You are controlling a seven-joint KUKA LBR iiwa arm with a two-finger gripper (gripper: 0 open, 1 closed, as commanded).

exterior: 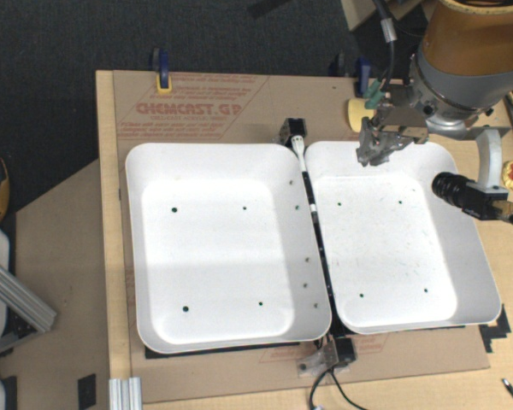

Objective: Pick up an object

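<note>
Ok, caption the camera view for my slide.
KUKA arm's gripper hovering over the far edge of the right bin, beside the left bin on the bench.

Two bins side by side on a board (197, 101), left bin (145, 229) and right bin (462, 272) touching along their inner rims, a clip (292, 131) at the far end of that seam and another clip (338, 351) at the near end. Gripper (376, 152) over the far edge of the right bin, arm (474, 49) behind it at far right. Clamp (162, 68) on the board's far edge, beyond the left bin.
</note>
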